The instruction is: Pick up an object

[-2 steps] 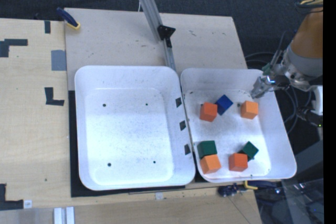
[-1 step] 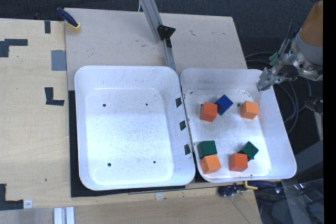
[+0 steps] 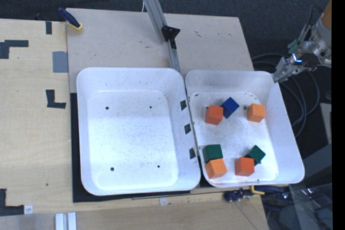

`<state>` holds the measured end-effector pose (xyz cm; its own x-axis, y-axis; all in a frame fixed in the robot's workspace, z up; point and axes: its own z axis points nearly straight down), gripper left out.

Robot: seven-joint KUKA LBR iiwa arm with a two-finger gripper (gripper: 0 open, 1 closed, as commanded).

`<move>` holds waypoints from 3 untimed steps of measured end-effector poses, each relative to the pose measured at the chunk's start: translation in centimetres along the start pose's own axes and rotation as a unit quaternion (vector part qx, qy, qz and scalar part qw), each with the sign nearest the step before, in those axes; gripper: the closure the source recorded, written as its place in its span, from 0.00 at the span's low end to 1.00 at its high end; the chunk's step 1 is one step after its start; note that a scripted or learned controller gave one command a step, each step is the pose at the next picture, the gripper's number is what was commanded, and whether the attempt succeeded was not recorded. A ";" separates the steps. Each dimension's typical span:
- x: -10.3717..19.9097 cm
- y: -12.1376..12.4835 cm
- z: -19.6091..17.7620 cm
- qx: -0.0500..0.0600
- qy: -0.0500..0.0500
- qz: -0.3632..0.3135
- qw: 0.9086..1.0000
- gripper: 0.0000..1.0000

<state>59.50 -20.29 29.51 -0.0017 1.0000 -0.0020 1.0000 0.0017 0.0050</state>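
Gripper (image 3: 284, 68) hangs outside the right bin (image 3: 280, 110), jaw state indeterminate; blocks lie inside, and the blue block (image 3: 230, 106) touching an orange block (image 3: 214, 115) risks a fouled grasp.

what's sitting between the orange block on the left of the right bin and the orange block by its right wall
A blue block lies between them, touching the left orange block; the right orange block stands apart. The camera view shows it.
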 end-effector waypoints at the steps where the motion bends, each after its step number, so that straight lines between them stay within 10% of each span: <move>1: 4.5 0.7 0.4 0.002 0.001 -0.002 1.000 1.00; 3: 14.8 1.4 4.2 0.004 0.002 -0.002 1.000 1.00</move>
<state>60.87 -5.53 25.26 -0.0065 1.0000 0.0013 1.0000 0.0065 -0.0030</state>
